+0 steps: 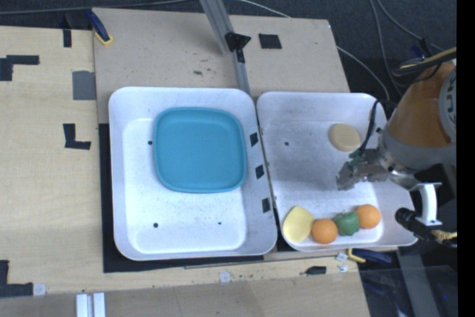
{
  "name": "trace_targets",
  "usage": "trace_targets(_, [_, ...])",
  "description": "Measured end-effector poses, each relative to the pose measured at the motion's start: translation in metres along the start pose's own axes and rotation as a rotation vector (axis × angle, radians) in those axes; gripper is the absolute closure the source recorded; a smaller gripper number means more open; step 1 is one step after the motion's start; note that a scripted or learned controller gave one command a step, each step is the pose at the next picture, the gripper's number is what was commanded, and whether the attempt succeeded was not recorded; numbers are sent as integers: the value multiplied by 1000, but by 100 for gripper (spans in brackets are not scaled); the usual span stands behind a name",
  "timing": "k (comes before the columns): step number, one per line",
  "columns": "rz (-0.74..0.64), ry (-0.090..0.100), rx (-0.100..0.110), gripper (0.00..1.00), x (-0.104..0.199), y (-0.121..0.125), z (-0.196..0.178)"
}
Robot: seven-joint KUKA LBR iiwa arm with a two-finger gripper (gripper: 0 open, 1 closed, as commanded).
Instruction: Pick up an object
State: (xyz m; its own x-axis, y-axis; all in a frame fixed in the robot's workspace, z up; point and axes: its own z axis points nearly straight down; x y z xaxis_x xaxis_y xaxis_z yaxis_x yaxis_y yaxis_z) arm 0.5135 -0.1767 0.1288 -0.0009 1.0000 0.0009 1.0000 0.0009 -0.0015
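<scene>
- The gripper [355, 176] sits low in the right bin [297, 115], at the frame's right-centre; I cannot tell how its fingers stand, and nothing shows between them.
- A tan round disc [344, 136] lies just above the gripper, toward the bin's upper right.
- Along the bin's lower edge lie a yellow piece [297, 223], an orange ball [323, 231], a green object [346, 223] and a second orange ball [368, 216], close together.
- The left bin [133, 234] holds a blue square plate [200, 148] in its upper half.
</scene>
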Motion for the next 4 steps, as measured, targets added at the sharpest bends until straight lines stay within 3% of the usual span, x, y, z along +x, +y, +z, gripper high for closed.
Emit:
trace_targets(2, [0,-2,-5,100,-5,16,-95])
trace_targets(3, [0,-1,-3,100,-5,17,-120])
trace_targets(4, [-4,0,-2,100,45,17,-126])
